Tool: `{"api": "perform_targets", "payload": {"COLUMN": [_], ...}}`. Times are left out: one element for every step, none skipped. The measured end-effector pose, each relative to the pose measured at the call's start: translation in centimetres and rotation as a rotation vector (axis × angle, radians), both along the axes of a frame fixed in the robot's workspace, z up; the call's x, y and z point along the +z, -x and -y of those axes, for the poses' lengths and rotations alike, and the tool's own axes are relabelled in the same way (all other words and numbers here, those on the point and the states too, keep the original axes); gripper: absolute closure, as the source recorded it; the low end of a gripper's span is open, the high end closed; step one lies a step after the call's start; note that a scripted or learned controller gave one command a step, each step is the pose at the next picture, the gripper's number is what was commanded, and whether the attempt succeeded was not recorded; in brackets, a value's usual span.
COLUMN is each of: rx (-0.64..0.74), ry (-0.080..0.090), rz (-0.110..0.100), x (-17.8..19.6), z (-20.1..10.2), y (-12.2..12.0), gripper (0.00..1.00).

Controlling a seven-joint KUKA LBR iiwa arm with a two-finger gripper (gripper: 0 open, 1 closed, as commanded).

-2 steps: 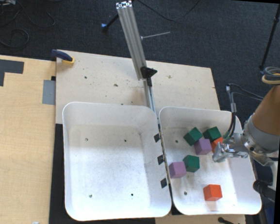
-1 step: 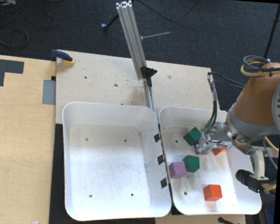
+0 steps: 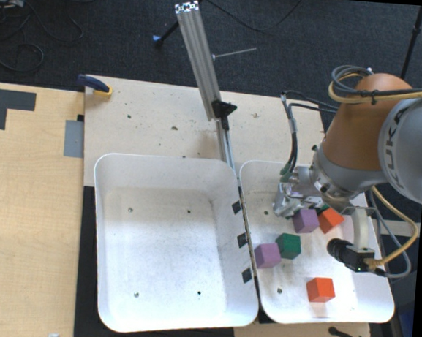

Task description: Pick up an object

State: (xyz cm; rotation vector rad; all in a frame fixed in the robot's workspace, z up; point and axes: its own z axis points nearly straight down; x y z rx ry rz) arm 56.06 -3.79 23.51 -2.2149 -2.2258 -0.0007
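The gripper [image 3: 290, 202] is seen low over the right bin [image 3: 375, 307], centre-right of the frame; whether it is wide or narrow cannot be told. A purple cube [image 3: 305, 220] and an orange cube [image 3: 330, 219] are found just beside it. A green cube [image 3: 289, 245], a second purple cube [image 3: 267, 255] and another orange cube [image 3: 321, 290] are spread lower down.

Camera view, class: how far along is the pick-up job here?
Done: the claw is down in the right bin beside a purple block. In hand: nothing visibly gripped. Left: grasping and lifting one; another purple block, a green block and two orange ones remain.
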Motion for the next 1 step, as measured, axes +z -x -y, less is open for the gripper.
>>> {"api": "perform_targets", "payload": {"rx": [0.0], "ry": [-0.001], "rz": [0.0], "x": [0.58], "z": [-4.86], "y": [-2.72], "gripper": [1.0]}}
